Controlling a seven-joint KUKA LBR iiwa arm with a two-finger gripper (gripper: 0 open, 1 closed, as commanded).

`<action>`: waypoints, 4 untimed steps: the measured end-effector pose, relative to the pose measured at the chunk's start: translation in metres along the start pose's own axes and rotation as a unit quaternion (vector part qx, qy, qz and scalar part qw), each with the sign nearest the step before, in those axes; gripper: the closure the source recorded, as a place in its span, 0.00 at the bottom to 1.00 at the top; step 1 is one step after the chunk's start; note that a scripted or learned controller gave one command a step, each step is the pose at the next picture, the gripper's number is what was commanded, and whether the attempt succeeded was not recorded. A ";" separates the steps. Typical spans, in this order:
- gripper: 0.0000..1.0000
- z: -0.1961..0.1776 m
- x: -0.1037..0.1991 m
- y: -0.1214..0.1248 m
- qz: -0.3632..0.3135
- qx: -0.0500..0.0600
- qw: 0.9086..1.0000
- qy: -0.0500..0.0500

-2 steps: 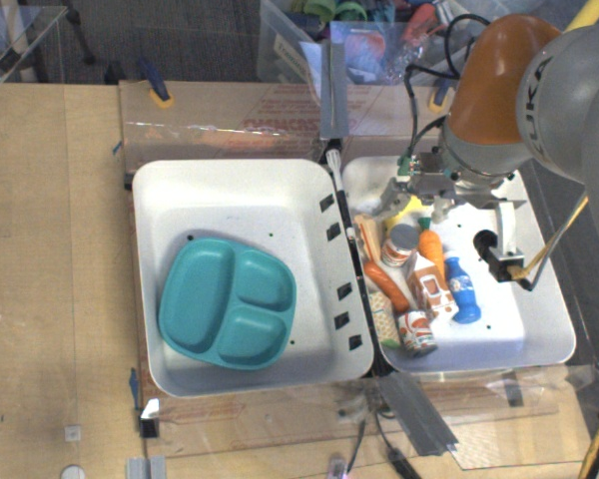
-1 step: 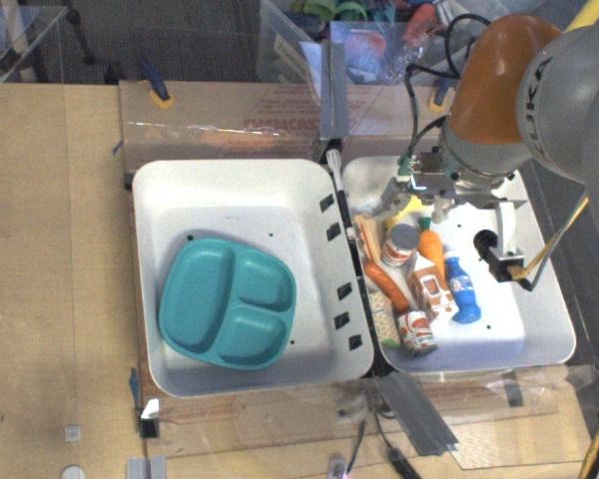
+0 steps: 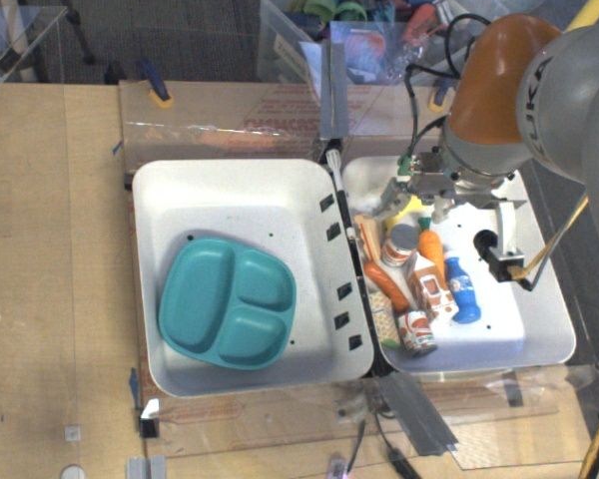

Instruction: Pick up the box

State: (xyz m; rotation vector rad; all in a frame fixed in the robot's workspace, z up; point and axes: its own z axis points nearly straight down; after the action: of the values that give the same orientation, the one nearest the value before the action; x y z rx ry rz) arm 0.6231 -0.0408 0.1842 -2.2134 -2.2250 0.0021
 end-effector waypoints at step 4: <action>0.00 0.095 -0.056 -0.100 -0.061 -0.008 0.998 -0.002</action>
State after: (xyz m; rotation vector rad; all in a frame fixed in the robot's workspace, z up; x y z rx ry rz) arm 0.5236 -0.0967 0.0899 -2.0821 -2.3671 -0.0114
